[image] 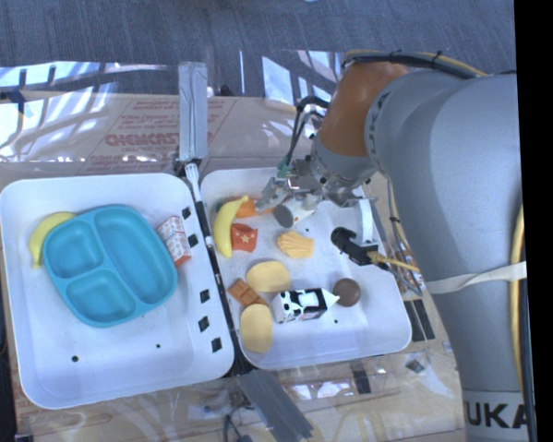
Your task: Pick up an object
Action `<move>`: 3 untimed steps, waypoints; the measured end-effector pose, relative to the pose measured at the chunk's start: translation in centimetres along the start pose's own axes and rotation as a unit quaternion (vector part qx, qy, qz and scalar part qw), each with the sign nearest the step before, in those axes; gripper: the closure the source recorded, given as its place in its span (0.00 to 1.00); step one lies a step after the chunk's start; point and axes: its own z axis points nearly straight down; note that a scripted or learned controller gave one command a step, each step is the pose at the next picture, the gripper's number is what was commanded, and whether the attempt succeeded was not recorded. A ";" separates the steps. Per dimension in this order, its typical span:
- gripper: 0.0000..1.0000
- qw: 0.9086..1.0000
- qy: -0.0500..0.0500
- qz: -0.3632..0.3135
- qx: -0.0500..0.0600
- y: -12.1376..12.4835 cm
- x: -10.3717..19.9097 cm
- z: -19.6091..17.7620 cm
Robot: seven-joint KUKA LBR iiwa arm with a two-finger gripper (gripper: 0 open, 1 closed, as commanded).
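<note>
Over the right-hand shallow white bin (393, 325), near its back wall, the two-finger gripper (289, 198) hangs above a small grey rounded piece (284, 215); I cannot tell its opening. That piece looks light, hard and smooth (likely slippery), so pinching across its middle seems safest

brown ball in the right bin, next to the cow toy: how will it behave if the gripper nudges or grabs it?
The brown ball looks round and smooth, so a nudge would probably send it rolling across the right bin. It looks close to or touching the cow toy, which may block a roll that way. Two fingers could squeeze it out sideways; probably light.
</note>
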 end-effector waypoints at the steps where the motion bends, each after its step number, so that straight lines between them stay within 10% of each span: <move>1: 0.00 1.000 0.002 0.008 0.019 -4.7 -1.0 1.9; 2: 1.00 1.000 0.003 0.006 0.020 -4.6 -1.0 0.9; 3: 1.00 0.999 0.003 0.043 0.015 -7.6 7.5 -8.7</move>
